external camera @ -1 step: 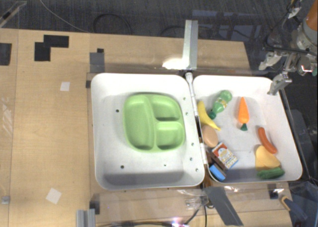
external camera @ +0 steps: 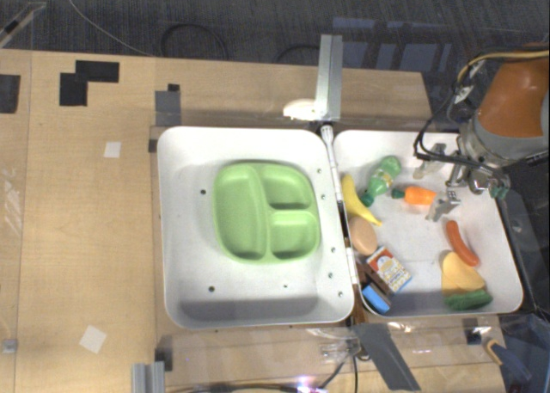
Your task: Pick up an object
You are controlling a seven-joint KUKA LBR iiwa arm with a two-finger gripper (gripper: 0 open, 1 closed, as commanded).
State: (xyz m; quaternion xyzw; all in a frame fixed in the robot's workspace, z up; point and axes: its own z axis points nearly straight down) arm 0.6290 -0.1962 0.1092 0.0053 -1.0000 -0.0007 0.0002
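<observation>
— Carrot (external camera: 420,197) lies near the back of the right bin (external camera: 507,249), just beside the gripper (external camera: 448,202) — that looks like the likeliest pick. How would it handle?

— Toy food, by the look of it: probably light, hard plastic, smooth and a bit slippery. Tapered too, so I'd judge the thick middle of the orange body the safest place to pinch, across its width.

— Is the pincer on it?

— Can't tell whether it stands wide or narrow from here; nothing is visible between its tips.

— And what else sits in the bins?

— Right bin: a banana (external camera: 354,200), a green bottle (external camera: 382,176), a sausage (external camera: 461,242), a yellow wedge (external camera: 461,274), a small printed box (external camera: 390,270). Left bin (external camera: 185,236): a green divided tray (external camera: 264,211), its compartments bare.
</observation>
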